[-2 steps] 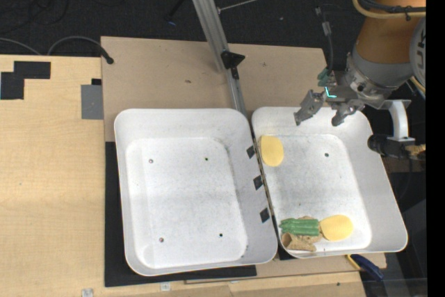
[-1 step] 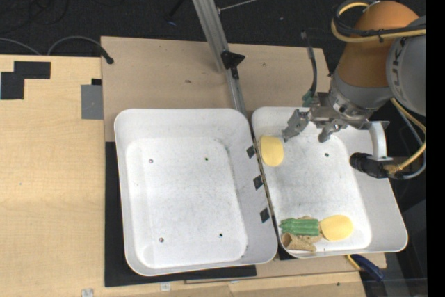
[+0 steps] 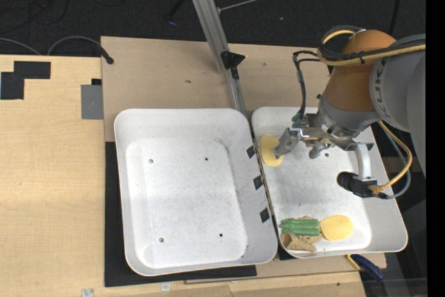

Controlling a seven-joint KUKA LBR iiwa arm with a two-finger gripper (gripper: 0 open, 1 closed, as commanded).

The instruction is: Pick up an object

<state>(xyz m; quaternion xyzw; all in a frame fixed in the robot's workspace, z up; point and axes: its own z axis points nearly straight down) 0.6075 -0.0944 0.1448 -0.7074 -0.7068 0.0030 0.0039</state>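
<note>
Gripper (image 3: 286, 142) was down at the yellow disc (image 3: 270, 150), grip state impossible to tell; nothing lifted yet.

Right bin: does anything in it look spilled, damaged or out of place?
Nothing stands out. The right bin holds a yellow piece by its left wall, beside the gripper, and a green toy, tan piece and yellow disc near its front edge.
</note>
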